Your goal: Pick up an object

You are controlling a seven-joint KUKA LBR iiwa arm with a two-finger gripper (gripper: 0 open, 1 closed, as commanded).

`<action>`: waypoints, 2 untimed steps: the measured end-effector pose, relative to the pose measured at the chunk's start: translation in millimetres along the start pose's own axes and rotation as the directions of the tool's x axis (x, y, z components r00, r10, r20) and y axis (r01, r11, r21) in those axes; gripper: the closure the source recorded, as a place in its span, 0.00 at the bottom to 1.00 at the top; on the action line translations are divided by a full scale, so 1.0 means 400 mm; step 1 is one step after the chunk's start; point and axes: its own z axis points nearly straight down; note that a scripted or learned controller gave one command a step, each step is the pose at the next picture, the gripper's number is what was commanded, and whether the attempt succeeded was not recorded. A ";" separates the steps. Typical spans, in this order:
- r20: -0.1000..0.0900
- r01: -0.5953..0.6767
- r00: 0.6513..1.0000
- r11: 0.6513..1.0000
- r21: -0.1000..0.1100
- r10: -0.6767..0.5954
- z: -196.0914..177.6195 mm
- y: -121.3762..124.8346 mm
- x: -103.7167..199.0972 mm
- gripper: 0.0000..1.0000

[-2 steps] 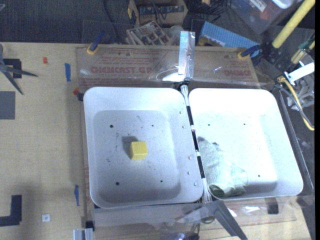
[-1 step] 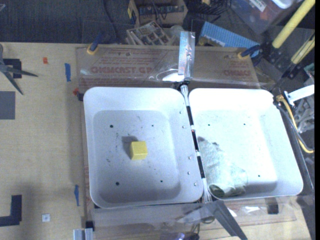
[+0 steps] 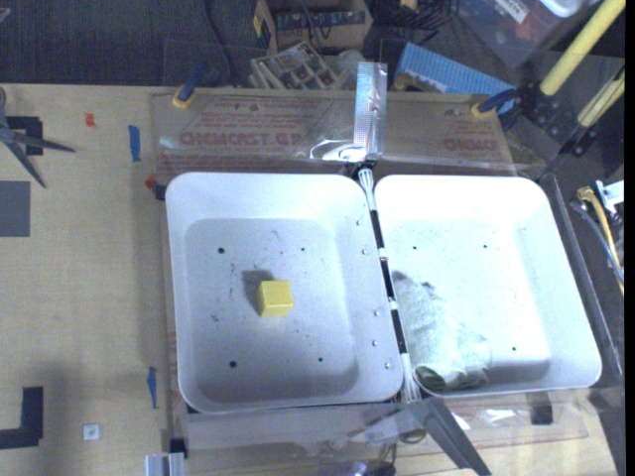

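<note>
A small yellow block (image 3: 275, 297) lies on the floor of the left white bin (image 3: 198, 206), a little left of its middle. A rolled pale grey-green cloth (image 3: 440, 343) lies in the right white bin (image 3: 536, 216), along its left wall and reaching down to the front left corner.
The two bins meet at a ridge (image 3: 382, 266) running front to back. Clear plastic sheeting and cardboard (image 3: 298, 132) stand behind the bins. The wooden bench top (image 3: 69, 266) spreads to the left, with blue tape marks and black shapes. Cables and boxes crowd the back.
</note>
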 end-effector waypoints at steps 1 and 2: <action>0.001 -0.001 1.000 1.000 0.000 0.001 -0.024 0.003 -0.001 1.00; 0.002 0.000 1.000 1.000 0.004 0.000 -0.027 -0.015 -0.059 1.00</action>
